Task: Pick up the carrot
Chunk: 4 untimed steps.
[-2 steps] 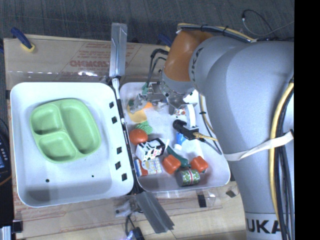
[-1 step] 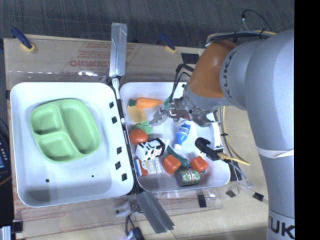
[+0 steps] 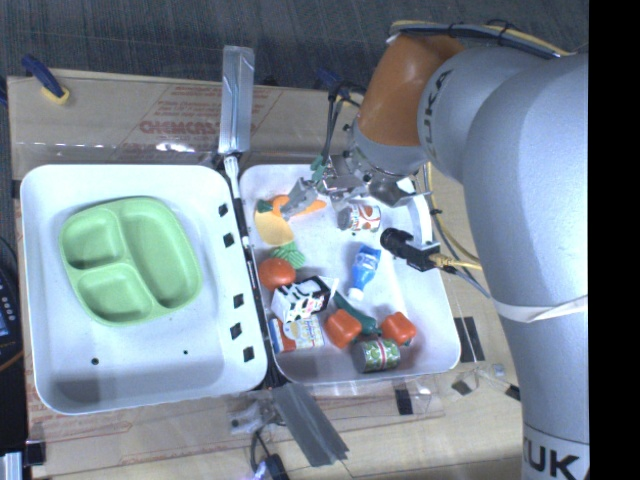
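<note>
The carrot (image 3: pixel 292 206) is a small orange piece with a green top. It lies in the far left corner of the right bin (image 3: pixel 440 318), just above a yellow toy food (image 3: pixel 273 229). My gripper (image 3: pixel 312 190) hangs right over the carrot's right end, touching or nearly touching it. The grey wrist with its orange band (image 3: pixel 400 88) comes down from the upper right and hides the bin's far right corner.
The right bin also holds a small red and white can (image 3: pixel 366 216), a blue bottle (image 3: pixel 364 268), a tomato (image 3: pixel 276 270), a cow-patterned box (image 3: pixel 301 299), red pieces (image 3: pixel 343 328) and a green can (image 3: pixel 379 354). A green divided plate (image 3: pixel 130 258) sits in the left bin (image 3: pixel 60 368).
</note>
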Tool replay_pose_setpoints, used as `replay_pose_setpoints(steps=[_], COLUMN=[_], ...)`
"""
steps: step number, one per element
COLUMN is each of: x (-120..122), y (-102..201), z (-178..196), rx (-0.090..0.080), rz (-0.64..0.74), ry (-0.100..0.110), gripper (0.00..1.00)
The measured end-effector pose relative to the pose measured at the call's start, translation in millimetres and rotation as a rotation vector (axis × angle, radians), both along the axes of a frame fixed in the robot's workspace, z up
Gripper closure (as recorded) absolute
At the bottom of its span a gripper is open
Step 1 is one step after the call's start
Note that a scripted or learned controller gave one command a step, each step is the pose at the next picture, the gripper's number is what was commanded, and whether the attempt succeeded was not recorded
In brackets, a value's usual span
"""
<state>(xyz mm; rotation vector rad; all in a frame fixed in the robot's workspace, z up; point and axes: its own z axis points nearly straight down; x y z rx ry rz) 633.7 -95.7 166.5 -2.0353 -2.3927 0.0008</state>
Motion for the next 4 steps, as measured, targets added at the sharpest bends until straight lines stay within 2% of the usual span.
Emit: replay_pose_setpoints(steps=[1,2,3,4], x=[24,26,24,22], y=[-36,-31,-40,-8], z=[7,-54,7,-75], rx=[-0.001,0.0,-0.001,0.001], rz=[0.175,-0.176,0.032,0.255], ry=[-0.002,-0.007,-0.002,0.007], gripper=[0.0,0.0,0.0,0.0])
